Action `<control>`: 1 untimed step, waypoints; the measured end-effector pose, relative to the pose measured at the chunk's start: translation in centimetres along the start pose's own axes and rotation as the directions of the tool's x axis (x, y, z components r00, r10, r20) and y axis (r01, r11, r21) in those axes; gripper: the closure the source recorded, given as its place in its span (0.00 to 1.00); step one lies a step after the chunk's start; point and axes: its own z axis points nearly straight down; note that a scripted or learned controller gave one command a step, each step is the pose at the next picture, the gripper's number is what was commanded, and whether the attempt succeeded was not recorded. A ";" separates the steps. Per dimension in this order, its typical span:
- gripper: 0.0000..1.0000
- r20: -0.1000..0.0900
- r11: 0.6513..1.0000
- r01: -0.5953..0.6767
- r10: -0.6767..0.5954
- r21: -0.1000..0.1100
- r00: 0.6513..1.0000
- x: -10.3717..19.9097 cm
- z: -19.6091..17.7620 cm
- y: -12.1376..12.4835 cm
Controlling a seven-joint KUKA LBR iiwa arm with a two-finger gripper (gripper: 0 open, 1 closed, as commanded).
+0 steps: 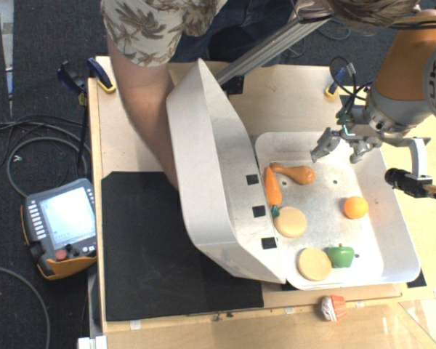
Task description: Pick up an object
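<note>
Leftward of your claw (pixel 346 145), down in the right bin (pixel 392 217), lies the nearest pick: the drumstick (pixel 293 172), long axis roughly left-right, touching the top of the carrot (pixel 273 187), which runs up-down. Claw hangs above the bin's far rim, fingers spread wide, nothing between them. Left bin (pixel 203 166) is tipped up on edge by a person (pixel 152 64); you can't see what is inside it.
</note>
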 end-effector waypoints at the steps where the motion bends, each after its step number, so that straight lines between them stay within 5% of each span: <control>1: 0.00 0.000 1.000 0.000 0.000 -0.004 1.000 0.0 -0.2 0.0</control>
